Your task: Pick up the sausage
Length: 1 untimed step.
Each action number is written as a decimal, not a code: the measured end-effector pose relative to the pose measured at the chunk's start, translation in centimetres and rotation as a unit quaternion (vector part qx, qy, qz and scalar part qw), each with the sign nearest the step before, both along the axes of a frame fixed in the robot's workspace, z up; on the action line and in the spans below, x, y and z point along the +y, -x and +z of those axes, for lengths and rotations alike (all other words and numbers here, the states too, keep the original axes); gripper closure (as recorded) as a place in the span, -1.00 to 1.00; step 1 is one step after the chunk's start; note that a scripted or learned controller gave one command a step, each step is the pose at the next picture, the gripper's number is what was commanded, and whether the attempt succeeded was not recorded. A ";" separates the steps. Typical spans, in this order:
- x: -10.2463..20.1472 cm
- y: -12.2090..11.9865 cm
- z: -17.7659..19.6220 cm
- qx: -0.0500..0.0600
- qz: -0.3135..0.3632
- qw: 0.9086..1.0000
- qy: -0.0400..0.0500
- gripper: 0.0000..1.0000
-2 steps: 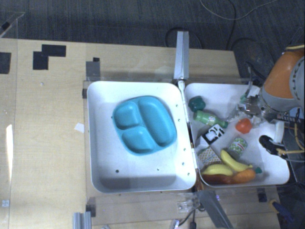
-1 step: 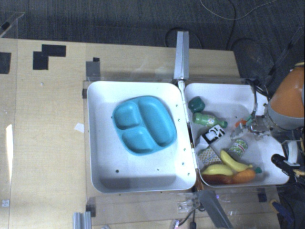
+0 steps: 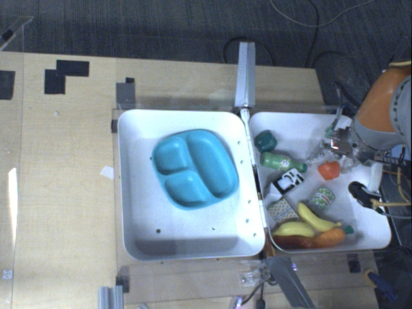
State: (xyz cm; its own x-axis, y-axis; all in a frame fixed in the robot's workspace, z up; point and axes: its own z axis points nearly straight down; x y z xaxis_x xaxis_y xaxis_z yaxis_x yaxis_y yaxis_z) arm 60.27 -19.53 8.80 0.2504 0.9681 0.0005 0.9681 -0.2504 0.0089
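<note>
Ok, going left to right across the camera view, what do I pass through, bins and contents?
Left bin → blue divided plate → right bin with dark green piece → black-and-white block → small green can → red-orange piece → orange-banded arm. The sausage lies along the right bin's near edge.

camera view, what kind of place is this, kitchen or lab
Most likely a robotics lab, not a kitchen: two white bins sit on a wooden bench, toy food such as a banana is piled in one, and loose cables run over carpet.
</note>
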 end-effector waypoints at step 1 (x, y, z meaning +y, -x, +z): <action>0.5 3.9 0.1 0.000 -0.002 1.000 0.000 -1.00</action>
State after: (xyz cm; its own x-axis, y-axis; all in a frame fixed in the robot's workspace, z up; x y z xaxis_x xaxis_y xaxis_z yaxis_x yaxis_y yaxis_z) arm 56.34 -19.02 8.89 0.2546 0.9670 0.0009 0.9670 -0.2546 0.0098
